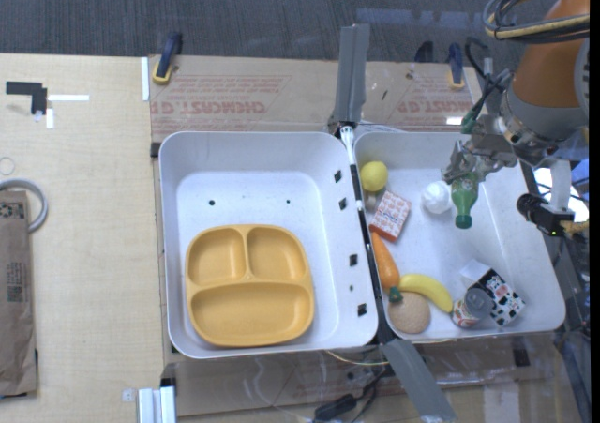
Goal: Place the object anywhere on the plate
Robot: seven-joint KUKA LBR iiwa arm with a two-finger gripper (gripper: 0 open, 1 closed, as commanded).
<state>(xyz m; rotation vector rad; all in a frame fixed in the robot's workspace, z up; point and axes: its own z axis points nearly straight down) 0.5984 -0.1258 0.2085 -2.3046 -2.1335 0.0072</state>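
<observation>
We see the arm (548, 65) reaching in over the right bin (539, 252), its gripper (466, 171) pointing down and clasping the green bottle (463, 202) upright, well apart from the yellow plate (249, 283) in the left bin (187, 168).

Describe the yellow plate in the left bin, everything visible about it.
The yellow plate is a rounded-square tray, looking like matte plastic, split by raised ridges into three compartments: two smaller ones on the far side and one wide one on the near side. It lies flat on the floor of the left bin, toward that bin's near edge, with nothing in any compartment. Nothing else touches it; the gripper is over the right bin.
</observation>
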